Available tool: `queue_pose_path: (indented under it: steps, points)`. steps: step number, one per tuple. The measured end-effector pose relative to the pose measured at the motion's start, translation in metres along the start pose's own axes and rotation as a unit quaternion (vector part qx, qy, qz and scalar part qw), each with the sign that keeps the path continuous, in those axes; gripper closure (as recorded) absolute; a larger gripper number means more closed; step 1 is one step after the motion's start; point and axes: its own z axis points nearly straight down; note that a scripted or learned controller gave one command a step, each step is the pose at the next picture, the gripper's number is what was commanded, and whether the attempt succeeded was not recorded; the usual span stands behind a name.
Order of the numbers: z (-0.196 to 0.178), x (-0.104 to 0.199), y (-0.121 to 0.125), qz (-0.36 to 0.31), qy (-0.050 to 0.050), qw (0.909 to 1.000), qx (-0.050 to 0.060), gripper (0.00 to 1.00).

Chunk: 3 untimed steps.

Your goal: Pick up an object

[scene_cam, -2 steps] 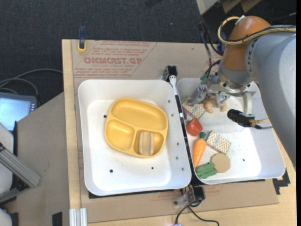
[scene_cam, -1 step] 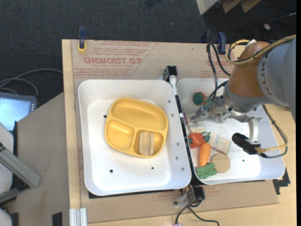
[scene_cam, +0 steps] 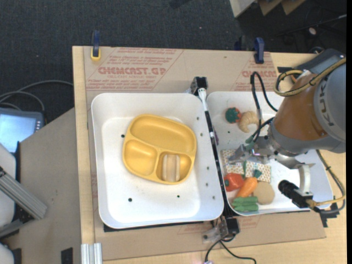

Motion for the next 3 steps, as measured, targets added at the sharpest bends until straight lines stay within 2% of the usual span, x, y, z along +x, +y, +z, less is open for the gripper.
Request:
queue_pose_path:
  steps: [2,3]
  points:
    - [0.003,0.0,0.117,-0.003,0.0,1.0,0.002,0.0]
    - [-0.01,0.0,0.117,-0.002,-0.001,1.0,-0.001,1.0]
